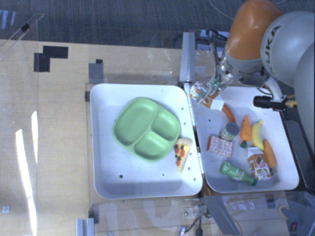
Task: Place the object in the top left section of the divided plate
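The green divided plate (146,128) lies in the left bin (106,181), with its three sections bare. A toy pizza slice (182,153) rests on the bin floor against the plate's lower right rim. My gripper (212,86) hangs over the far left corner of the right bin (290,178), below the orange band of the arm. A small white and orange packet (199,92) sits right at its tip, beside a white and orange box (214,103). Whether the packet is held is unclear.
The right bin holds a red sausage (228,113), a small can (230,132), a carrot (245,128), a banana (257,134), a snack carton (219,145), a green bottle (237,173) and a printed box (259,165). A ridge where the bins meet (196,136) separates them.
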Robot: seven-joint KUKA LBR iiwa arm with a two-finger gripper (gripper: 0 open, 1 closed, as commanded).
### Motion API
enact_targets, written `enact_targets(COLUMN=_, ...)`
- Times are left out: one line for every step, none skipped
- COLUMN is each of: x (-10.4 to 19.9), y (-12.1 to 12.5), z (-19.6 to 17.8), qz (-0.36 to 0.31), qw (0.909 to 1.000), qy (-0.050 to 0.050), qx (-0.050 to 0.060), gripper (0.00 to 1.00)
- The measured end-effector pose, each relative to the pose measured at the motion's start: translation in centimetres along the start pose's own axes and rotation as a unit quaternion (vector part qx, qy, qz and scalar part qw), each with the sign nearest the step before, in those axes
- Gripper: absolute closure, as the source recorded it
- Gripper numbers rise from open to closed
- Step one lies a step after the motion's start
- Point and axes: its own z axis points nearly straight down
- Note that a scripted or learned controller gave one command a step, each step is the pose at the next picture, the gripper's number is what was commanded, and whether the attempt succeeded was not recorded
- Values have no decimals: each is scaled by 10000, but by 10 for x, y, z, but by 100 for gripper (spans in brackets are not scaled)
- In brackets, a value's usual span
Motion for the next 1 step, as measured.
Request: enact_targets(x=85, y=19, z=-6, qz=49, qw=10000, qy=12, qx=0, gripper=100)
